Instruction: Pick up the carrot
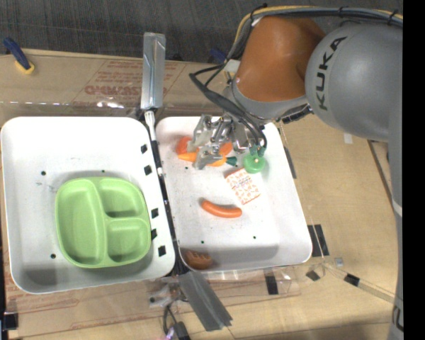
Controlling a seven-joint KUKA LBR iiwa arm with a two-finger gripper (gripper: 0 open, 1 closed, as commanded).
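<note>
The carrot (186,149) lies in the upper part of the right bin (287,218). It is orange, with a green top (253,163) at its right end. My gripper (211,145) is down right over the carrot's middle, and orange shows on both sides of its metal parts. The gripper hides the middle of the carrot. The carrot looks to be resting on the bin floor.
An orange sausage-shaped piece (221,209) lies mid-bin, and a small red-patterned packet (243,186) lies just above it. A brown item (198,259) sits at the bin's front wall. The left bin (28,161) holds a green divided tray (103,222).
</note>
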